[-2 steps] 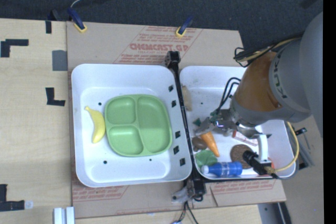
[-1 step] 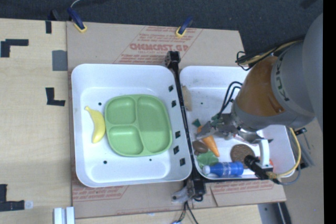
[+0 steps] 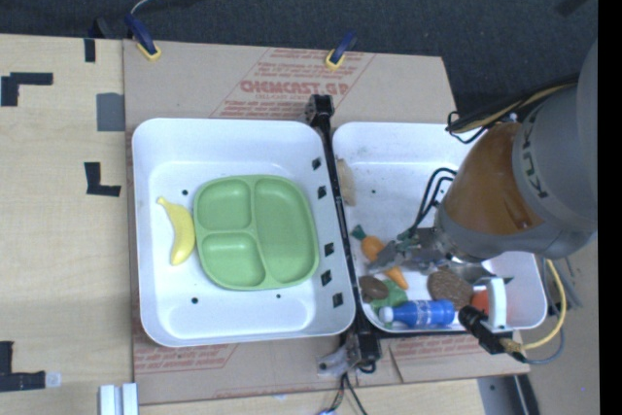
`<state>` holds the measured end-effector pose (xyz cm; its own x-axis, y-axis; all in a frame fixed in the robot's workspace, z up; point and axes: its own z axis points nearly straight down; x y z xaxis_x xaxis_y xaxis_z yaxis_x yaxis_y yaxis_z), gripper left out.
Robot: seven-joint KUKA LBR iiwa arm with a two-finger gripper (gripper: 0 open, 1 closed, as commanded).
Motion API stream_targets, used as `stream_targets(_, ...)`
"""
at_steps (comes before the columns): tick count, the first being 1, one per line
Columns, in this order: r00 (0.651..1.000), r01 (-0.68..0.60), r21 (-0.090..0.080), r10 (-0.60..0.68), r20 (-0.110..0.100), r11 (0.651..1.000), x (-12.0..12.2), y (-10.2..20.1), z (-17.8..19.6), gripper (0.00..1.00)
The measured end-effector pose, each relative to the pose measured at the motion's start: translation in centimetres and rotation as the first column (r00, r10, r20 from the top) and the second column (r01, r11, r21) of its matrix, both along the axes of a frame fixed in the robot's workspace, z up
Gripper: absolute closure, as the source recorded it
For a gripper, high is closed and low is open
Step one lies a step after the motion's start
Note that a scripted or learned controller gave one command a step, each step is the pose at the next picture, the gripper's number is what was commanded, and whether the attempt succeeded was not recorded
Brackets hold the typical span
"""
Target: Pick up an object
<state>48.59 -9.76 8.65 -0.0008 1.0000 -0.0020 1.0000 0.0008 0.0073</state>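
Several small items [image 3: 398, 279] crowd beneath the arm [image 3: 505, 194], whose fingers' state is unreadable.

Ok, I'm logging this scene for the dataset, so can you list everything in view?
Bins: two, white, side by side on the bench.
Plate: one, green, three compartments, in the left bin.
Banana: one, yellow, left of the plate, same bin.
Bottle: one, blue with a white cap, lying at the right bin's near edge.
Small items: several, orange, green and brown, clustered in the right bin.
Clamps: two, yellow and blue, on the cardboard's far edge.
Arm: one, grey with an orange band, over the right bin.
Gripper: one, dark, low among the small items.
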Motion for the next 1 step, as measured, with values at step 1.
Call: stream_targets(1,1.0,0.001,-0.001,-0.001,-0.001,1.0,0.0,-0.08,0.95,1.0)
